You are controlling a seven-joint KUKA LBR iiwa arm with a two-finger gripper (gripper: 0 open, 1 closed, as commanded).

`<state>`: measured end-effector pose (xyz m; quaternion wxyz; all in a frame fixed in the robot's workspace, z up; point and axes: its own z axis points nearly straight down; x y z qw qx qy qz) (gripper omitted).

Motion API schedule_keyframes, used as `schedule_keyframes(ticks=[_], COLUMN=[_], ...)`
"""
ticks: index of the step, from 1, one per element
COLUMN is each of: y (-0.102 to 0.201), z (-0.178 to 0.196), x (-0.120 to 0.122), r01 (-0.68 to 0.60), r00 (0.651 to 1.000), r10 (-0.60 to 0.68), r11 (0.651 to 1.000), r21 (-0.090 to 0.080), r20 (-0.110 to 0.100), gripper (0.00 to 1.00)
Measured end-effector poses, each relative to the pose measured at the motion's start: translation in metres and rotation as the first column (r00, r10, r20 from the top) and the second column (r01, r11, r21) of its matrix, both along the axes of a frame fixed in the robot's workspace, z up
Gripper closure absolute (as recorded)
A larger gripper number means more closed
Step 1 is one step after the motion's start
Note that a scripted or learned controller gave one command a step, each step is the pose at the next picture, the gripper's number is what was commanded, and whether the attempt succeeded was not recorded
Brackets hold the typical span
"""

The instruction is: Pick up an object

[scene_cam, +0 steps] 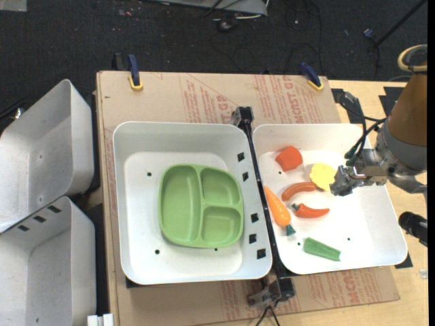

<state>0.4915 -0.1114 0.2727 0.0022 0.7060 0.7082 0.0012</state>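
Note:
The right bin [370,233] holds several toy foods: an orange-red pepper piece [289,157], a yellow piece [323,175], a curved orange-red sausage [299,190], a red chili [312,211], an orange carrot [277,206] by the bin's left wall, and a green pod [321,248] near the front. My gripper [340,184] hangs low over the right bin, just right of the yellow piece and above the red chili. Its dark fingers point left, and nothing shows between them.
The left bin [136,250] carries a green divided plate [202,206]. Black clips line the wall between the two bins. Two white tubs [41,155] stand off the bench at the left. The arm's cables arch over the right bin's far right side.

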Motion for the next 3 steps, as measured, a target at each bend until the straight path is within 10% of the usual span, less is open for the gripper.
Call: schedule_keyframes(ticks=[3], y=[0.161], z=[-0.005], x=[-0.003], r01=[-0.005], r00=[1.0], r10=[0.005], r11=[1.0], r21=[0.003], r20=[-0.006], gripper=[1.0])
